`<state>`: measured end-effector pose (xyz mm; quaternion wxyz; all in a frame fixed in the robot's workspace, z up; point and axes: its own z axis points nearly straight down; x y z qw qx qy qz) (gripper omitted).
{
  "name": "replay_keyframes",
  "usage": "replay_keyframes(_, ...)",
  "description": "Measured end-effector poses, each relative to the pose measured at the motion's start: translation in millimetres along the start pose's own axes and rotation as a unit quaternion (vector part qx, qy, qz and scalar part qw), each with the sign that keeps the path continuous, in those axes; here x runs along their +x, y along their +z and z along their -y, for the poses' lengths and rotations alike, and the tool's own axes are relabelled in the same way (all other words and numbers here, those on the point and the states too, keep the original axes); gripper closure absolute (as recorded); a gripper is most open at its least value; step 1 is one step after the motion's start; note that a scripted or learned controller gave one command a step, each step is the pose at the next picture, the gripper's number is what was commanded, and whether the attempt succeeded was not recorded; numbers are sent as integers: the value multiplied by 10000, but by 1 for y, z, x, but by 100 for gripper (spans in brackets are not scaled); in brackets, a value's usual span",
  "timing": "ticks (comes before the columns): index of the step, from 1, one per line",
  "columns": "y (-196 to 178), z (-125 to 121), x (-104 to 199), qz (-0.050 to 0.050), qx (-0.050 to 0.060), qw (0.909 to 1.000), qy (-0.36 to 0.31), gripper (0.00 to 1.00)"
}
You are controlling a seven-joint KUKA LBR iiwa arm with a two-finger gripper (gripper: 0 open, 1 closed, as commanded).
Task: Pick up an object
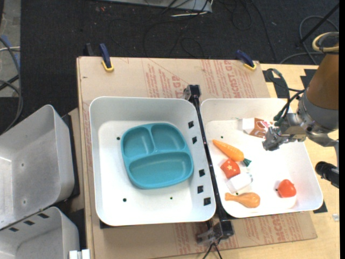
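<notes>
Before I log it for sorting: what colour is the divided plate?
Teal blue plate, seen in the camera view.

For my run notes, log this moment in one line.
stage: reaching | hand: over right bin, beside brown-white packet | carrot: lying in bin | held: nothing seen

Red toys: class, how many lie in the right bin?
2: a red piece mid-bin below the carrot, and a red tomato near the front right corner. The arm may hide others.
</notes>
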<state>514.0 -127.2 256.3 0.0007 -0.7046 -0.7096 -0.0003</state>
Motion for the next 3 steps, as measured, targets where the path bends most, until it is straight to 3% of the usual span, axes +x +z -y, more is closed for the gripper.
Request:
replay_keyframes(1,-2,-9,61,-3,-6,10000,-12,100)
replay_keyframes(3,17,-3,175,-3,10,10000,-11,100)
